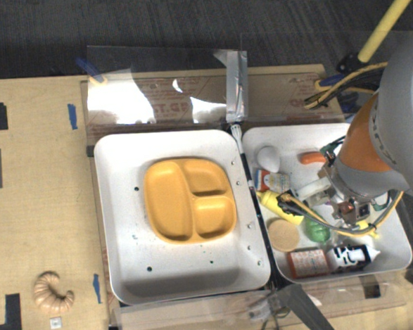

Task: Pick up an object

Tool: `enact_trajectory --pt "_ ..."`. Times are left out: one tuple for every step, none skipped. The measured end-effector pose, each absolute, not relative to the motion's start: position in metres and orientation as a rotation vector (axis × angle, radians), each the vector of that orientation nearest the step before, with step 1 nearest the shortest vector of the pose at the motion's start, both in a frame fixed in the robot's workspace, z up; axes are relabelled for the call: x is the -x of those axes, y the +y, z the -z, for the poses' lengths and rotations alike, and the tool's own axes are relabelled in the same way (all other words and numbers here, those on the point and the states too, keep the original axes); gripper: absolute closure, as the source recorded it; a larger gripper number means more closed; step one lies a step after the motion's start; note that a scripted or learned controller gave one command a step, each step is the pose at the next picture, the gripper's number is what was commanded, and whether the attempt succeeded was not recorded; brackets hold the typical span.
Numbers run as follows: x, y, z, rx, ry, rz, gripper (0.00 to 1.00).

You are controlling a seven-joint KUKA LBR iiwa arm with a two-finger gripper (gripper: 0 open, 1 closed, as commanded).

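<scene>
Arm: reaches from the right; gripper [347,211] low over the right bin [403,253]; whether it is open or grasps anything cannot be told
Objects: bottle [319,261], green piece [317,230], tan disc [284,236] in the bin beneath it
Left bin [119,223]: holds yellow tray [189,198]
Progress: no lift evident; pick probably remains

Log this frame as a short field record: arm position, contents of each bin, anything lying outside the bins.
arm: over right bin, wrist low among the objects
gripper: finger state unclear
left bin: yellow divided tray
right bin: crowded; includes bottle, green object, orange object, tan disc
outside: curled tan object on bench
</scene>
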State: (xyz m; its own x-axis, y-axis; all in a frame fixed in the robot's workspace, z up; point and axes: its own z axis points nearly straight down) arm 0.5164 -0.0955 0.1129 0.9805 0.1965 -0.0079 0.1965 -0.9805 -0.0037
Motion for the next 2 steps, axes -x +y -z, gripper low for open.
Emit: enact_trajectory --pt "-0.574 -0.056 -0.187 3.122 -0.323 0.006 0.00" --pt "-0.548 -0.093 -0.092 3.123 -0.323 -0.010 0.00"
